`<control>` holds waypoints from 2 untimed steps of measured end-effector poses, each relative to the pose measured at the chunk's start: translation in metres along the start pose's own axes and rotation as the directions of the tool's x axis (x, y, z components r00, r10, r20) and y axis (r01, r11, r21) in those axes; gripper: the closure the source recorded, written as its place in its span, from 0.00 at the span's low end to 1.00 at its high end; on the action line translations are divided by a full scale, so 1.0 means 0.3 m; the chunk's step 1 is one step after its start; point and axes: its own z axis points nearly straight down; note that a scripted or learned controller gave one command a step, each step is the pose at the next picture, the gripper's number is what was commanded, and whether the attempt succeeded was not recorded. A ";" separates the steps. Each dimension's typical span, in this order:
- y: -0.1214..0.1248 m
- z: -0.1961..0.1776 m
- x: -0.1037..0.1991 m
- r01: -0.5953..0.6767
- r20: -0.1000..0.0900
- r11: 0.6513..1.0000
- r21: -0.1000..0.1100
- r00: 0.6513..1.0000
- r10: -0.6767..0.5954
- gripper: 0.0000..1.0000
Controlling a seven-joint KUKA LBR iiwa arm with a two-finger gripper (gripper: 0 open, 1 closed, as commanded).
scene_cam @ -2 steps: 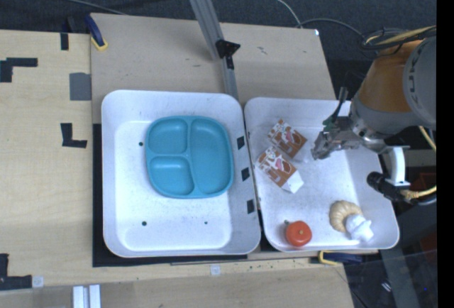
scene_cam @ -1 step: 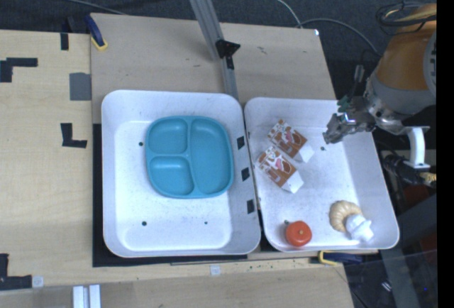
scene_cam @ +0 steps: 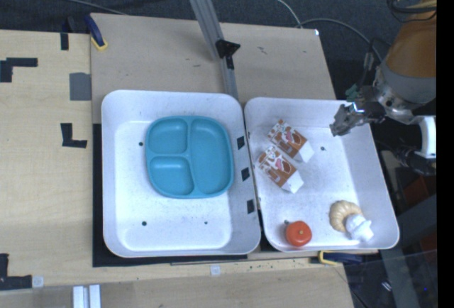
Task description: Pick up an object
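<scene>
Poised with gripper (scene_cam: 340, 122), finger state impossible to tell, over right bin (scene_cam: 376, 179); likely next: descending onto carton (scene_cam: 289, 140).

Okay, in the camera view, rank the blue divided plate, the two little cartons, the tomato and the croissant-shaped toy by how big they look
Largest to smallest:
1. Blue divided plate, by far the largest.
2. The two cartons, upper carton and lower carton: they look alike, so no ranking between them.
3. Croissant-shaped toy and tomato: close in size, too near to call.

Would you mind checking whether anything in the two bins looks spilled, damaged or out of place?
Nothing stands out. The blue plate lies flat in the left bin; two cartons, a tomato and a pastry lie loose in the right bin.
</scene>
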 end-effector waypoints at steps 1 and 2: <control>0.026 0.014 0.214 0.006 -0.002 1.000 0.004 1.000 -0.006 1.00; 0.022 0.002 0.411 0.006 -0.003 1.000 0.004 1.000 -0.006 1.00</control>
